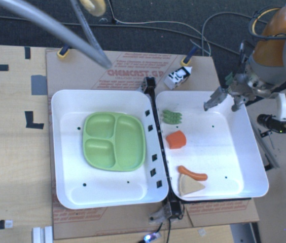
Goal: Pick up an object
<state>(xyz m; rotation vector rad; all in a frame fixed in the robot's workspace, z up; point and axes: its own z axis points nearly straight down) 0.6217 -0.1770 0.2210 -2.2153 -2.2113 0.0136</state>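
The right bin holds several toy foods. A green leafy piece lies near the bin's left wall, with an orange-red chunk just below it. An orange sausage rests on top of a beige wedge at the front. My gripper hangs over the bin's far right corner, well away from all of these. Its two fingers are spread open with nothing between them.
In the left bin lies a green divided plate. A black divider runs between the bins. A small black-and-white object sits on the cardboard behind the right bin. Cables trail across the back.
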